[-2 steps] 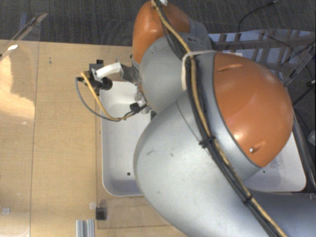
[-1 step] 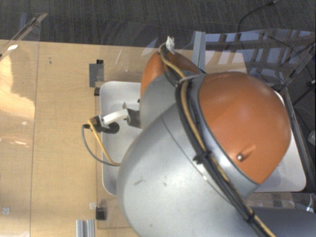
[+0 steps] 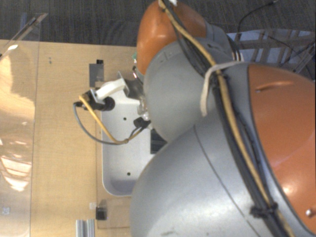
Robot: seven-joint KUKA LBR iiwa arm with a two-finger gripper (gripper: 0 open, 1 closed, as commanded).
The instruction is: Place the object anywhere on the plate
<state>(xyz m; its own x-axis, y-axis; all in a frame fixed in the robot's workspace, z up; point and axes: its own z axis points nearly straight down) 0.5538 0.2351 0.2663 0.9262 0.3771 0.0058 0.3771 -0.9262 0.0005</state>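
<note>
Arm blocks most of the white bin; object and plate hidden, so their bearing from the jaws is unknown. Can't tell jaw state either.

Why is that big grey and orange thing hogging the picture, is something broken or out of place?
Nothing looks broken. The arm simply sits very close under the camera and covers most of the white bin. A yellow and grey cable loops loosely over the bin's edge, which looks untidy but undamaged.
</note>
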